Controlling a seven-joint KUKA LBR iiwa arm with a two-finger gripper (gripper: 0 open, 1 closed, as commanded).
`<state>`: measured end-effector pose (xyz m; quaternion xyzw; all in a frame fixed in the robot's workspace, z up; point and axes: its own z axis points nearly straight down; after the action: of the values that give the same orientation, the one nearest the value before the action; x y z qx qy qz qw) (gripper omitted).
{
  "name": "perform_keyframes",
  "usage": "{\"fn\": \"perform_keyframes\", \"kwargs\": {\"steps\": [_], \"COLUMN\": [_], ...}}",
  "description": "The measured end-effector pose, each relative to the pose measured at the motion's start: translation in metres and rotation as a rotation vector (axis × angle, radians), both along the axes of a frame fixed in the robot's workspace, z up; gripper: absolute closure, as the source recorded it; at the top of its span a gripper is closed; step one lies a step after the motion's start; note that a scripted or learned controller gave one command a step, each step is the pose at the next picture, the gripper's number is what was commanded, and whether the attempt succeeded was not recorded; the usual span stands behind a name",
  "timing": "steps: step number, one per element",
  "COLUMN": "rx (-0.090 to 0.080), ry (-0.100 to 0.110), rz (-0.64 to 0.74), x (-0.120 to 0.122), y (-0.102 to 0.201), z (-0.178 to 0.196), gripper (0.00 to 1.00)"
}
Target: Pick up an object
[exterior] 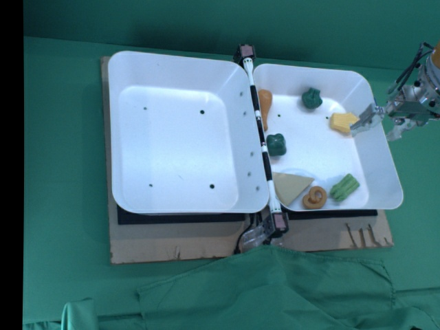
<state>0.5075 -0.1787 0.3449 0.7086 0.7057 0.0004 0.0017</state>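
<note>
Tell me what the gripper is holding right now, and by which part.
Cannot be told. The gripper sits at the right bin's far edge, one finger touching or overlapping the yellow block's right edge; no grasp is visible.

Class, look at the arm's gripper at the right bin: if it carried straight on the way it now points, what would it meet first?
The gripper points left into the right bin. First in that line is probably the yellow block, right at its tip. Its height above the block is unclear from this slanted view.
</note>
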Motion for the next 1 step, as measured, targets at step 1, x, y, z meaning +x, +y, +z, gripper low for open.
{"fn": "perform_keyframes", "kwargs": {"steps": [1], "rx": [-0.003], "ry": [-0.007], "rz": [-0.003], "x": [0.0007], "y": [-0.0013], "z": [0.0129], "gripper": [1.00]}}
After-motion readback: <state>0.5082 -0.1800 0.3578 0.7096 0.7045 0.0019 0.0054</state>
